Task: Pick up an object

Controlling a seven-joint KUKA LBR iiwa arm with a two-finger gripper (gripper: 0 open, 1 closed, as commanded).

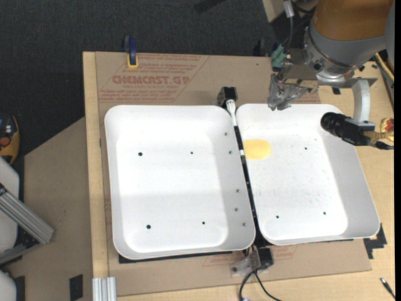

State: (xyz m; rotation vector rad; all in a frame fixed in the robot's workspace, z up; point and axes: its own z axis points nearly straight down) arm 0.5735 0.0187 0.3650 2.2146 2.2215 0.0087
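- Arm (pixel 351 24): grey with an orange band, reaching in from the upper right, wrist over the far edge of the right bin.
- Gripper (pixel 280 100): points down at the far left corner of the right bin, tips at or just above the rim. The fingers look drawn close together, with nothing seen between them; contact with the bin cannot be told.
- Yellow object (pixel 257 149): small, flattish, rounded; lies on the floor of the right bin near its left wall, toward the far half. It sits apart from the gripper, nearer the viewer and slightly left of it.
- Right bin (pixel 313 193): shallow, white, faintly speckled floor with a few dark dots.
- Left bin (pixel 169 187): shallow, white, four dark dots on its floor; touches the right bin along a dark centre seam.
- Bench board (pixel 156 74): brown, with red lettering at the far side, under both bins.
- Blue-and-yellow clamp (pixel 131 51): at the far left edge of the board.
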